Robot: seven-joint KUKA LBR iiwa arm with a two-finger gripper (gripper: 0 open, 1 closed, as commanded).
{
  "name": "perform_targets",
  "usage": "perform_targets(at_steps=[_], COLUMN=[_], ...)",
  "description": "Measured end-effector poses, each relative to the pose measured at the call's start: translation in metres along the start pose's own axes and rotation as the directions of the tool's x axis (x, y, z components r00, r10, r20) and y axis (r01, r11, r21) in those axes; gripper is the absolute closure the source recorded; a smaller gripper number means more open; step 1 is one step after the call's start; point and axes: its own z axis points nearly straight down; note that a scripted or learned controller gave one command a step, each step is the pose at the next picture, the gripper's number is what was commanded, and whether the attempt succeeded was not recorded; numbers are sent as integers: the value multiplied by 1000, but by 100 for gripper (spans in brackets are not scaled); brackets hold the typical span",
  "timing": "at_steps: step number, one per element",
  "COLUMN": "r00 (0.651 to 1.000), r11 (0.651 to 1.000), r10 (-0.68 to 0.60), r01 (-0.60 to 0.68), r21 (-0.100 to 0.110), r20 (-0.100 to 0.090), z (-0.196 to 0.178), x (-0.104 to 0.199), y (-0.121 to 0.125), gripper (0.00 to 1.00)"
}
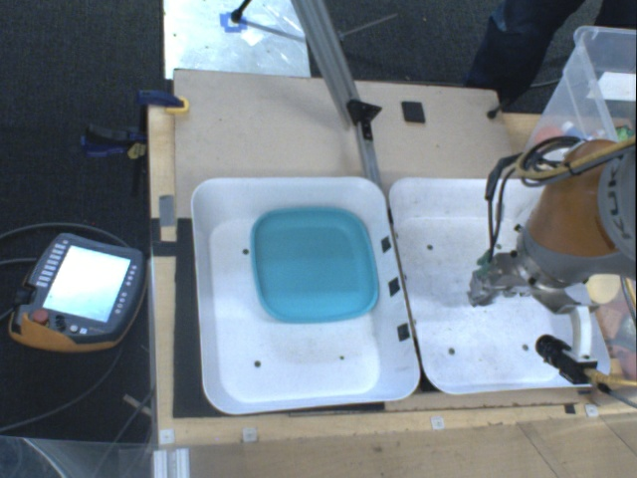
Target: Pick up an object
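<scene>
The arm (582, 212) enters from the right edge of the view, and that edge cuts off its upper body. Its orange band and grey wrist cover the right part of the right bin (448, 297). The pincer (485, 289) sits at the end of the wrist, low over the floor of the right bin. It appears as a small grey blurred mass; whether it is open or closed cannot be told, and no object can be made out in it. Black cables (508, 182) loop from the arm down towards the wrist.

The task's thing is the teal plate (315, 264). It lies flat in the left bin (299, 366), in the upper middle of the floor, well apart from the pincer. The plate is a rounded square with a raised rim and a smooth, slightly glossy surface.

Both bins are shallow white trays with rounded corners and small dark holes in their floors. The right bin's floor shows fine dark specks. Black clips (394, 287) sit along the seam where the two bins meet.

The table (269, 127) is a matt tan board. A metal pole (333, 53) slants across its upper part, and its top end is cut off by the frame.

A handheld control unit (80, 289) with a bright screen lies on the dark floor to the left. A clear plastic box (597, 78) stands at the upper right, partly cut off; its contents are hard to make out.
</scene>
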Motion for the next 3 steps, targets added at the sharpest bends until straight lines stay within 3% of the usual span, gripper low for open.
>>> perform_targets(at_steps=[3], r00=[1000], r11=[1000], r10=[-1], r01=[1], r21=[-3], r20=[0], z=[-173], x=[0], y=[0], gripper=[100])
